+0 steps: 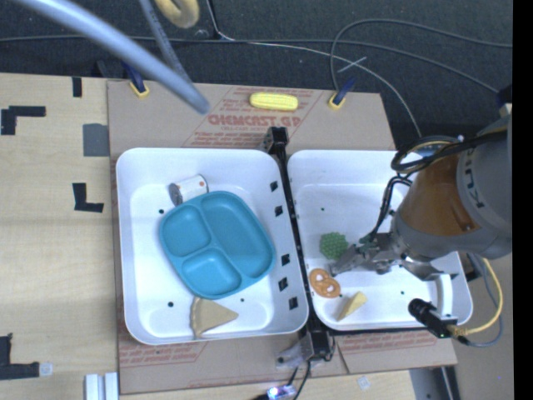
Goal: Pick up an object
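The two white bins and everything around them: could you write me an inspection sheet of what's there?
Surface: cardboard sheet on a wooden bench, bearing the left bin and right bin.
Job's things: right bin holds a green broccoli piece, a pretzel and a pale yellow wedge. Left bin holds a blue divided plate, a small white can and a tan wedge.
Clutter: yellow corn cob on the cardboard behind the bins.
Grippers: gripper low in the right bin, beside the broccoli; grip not clear.
Cables: thin cables loop behind the bins; some on the arm.
Surroundings: dark floor, grey pole overhead.
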Available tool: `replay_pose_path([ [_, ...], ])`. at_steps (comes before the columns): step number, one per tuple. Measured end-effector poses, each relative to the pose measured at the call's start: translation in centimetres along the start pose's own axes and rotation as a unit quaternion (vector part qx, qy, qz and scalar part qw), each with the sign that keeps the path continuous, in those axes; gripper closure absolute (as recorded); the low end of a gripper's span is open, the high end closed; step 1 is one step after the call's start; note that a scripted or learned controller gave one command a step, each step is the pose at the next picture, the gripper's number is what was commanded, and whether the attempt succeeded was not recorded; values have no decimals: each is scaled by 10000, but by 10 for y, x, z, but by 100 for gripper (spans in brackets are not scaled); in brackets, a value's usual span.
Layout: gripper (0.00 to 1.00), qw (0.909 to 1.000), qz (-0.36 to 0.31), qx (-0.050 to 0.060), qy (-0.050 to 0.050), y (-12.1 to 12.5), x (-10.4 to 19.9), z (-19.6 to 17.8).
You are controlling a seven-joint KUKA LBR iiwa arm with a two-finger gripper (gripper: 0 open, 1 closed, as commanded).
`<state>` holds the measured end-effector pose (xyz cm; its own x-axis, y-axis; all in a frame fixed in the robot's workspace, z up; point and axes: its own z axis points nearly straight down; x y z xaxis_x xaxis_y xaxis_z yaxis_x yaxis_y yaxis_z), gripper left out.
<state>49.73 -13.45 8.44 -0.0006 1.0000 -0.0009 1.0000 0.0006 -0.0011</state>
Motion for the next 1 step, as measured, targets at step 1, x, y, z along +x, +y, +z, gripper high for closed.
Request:
replay_pose_path([
  [1, 100, 10000, 3, -15, -9, 1, -1, -11],
])
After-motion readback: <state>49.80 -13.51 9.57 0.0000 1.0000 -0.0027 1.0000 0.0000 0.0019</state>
